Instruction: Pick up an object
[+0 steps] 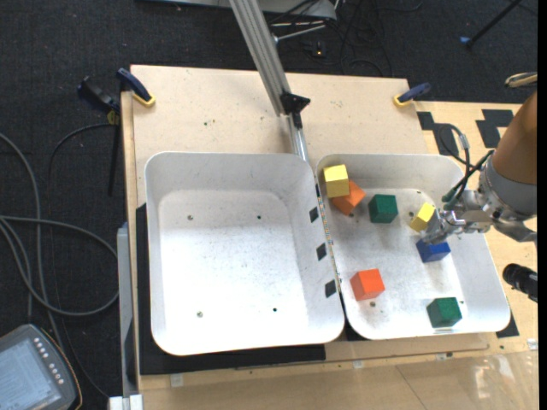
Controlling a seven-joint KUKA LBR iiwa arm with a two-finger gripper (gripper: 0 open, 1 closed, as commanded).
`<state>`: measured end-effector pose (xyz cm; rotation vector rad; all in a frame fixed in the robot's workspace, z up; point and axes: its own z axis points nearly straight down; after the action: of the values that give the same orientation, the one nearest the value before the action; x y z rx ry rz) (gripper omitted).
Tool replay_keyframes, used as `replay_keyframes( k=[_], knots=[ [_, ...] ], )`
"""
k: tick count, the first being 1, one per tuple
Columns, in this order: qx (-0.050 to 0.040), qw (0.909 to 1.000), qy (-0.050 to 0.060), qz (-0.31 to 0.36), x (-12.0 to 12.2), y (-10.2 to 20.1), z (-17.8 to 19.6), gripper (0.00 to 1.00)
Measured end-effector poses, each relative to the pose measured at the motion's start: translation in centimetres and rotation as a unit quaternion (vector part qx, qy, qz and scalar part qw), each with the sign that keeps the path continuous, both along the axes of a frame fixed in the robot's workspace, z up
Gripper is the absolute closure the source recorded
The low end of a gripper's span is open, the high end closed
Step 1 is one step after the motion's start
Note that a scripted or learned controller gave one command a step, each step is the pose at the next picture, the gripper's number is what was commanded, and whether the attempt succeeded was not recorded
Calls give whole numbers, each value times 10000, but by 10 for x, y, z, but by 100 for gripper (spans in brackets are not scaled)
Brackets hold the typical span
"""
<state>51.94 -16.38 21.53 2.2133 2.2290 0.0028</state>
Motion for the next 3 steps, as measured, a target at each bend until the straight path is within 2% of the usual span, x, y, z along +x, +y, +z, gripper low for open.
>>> replay_keyframes(
  k=[3],
  knots=[
    [8, 10000, 11, 10, -10, 171, -14, 100]
  ],
)
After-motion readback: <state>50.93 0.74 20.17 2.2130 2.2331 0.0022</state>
